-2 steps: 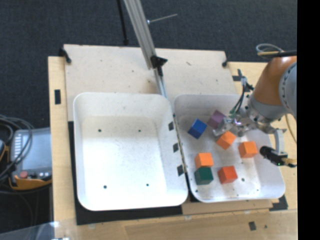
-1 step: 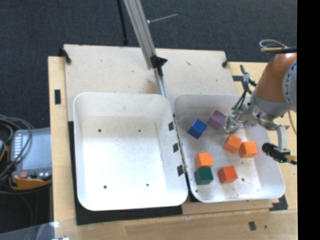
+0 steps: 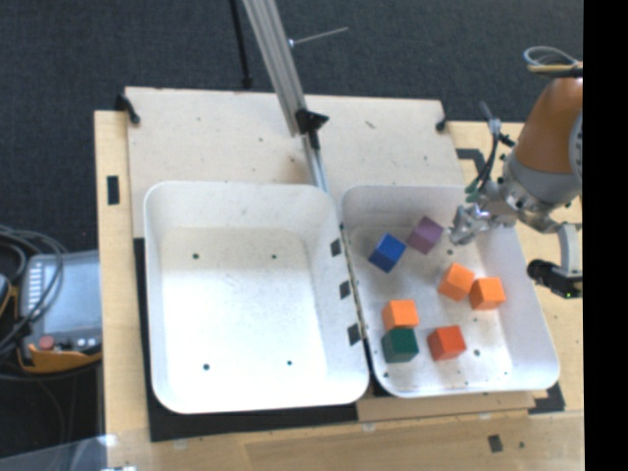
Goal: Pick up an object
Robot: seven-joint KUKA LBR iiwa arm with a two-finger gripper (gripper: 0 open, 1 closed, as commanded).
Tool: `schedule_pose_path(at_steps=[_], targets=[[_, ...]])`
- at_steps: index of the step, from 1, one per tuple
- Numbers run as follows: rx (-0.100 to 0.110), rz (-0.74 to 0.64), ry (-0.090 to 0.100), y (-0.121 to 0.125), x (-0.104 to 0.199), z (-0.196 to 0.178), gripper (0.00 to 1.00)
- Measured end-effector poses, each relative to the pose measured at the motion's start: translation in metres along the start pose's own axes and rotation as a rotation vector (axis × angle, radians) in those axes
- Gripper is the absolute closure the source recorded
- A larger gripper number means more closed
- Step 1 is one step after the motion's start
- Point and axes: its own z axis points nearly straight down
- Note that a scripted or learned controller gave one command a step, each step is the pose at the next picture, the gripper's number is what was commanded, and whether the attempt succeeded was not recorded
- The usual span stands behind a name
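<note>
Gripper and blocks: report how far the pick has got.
Done: the arm has reached over the right bin, with the gripper just right of the purple block. In hand: nothing is visibly held. Left: grasp and lift one; the purple, blue, green and orange blocks all lie in the bin.
</note>
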Motion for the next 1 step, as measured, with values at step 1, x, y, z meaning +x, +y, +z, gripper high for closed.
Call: schedule_pose_path(at_steps=[1], targets=[[0.000, -0.002, 0.000, -0.0073, 0.0030, -0.0568, 1.00]])
